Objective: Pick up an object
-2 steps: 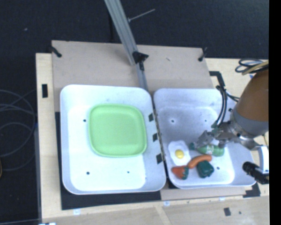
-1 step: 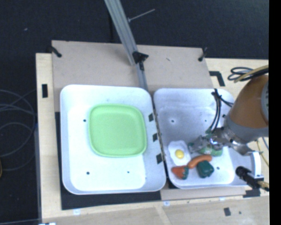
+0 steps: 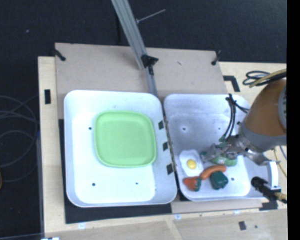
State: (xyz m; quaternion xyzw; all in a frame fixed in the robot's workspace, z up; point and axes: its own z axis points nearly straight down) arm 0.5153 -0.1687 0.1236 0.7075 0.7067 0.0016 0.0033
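The two-finger gripper [image 3: 221, 154] hovered in the right white bin [image 3: 200, 109]; its state was impossible to tell. Just below lay 1 small orange plastic carrot [image 3: 213, 172], probably light, stiff, slippery; grasp mid-length.

A pale wooden bench [image 3: 50, 134] stands on a dark speckled floor [image 3: 20, 19]. A brown board [image 3: 185, 76] lies across its far part. A grey metal pole [image 3: 130, 26] slants up from the board's far edge. Thin cables [image 3: 10, 129] loop over the floor at the left
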